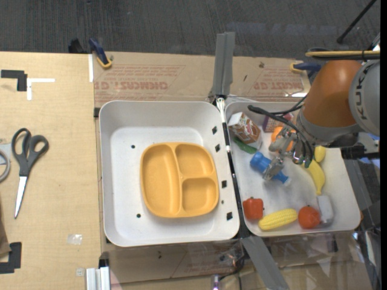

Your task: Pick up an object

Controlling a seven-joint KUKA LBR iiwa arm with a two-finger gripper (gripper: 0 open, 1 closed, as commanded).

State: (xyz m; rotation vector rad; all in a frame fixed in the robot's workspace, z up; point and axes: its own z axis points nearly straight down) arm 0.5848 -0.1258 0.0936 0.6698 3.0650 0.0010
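- The desk (54,222) is tan board, with a sheet of printed cardboard (151,80) across its far side.
- 2 white bins sit side by side on it: the left bin (115,180) and, touching its right wall, the right bin (347,180).
- Scissors (25,162) with grey handles lie well left of the left bin.
- A blue-and-yellow clamp (100,53) sits beyond the left bin's far-left corner.
- Black brackets (15,80) lie further left, beyond the scissors.

Left bin (115,180) has a yellow divided plate (179,179). Right bin (344,213) holds corn (277,219), two tomatoes (253,208), a banana (316,175), and the gripper (279,165) down by a blue toy (260,161).
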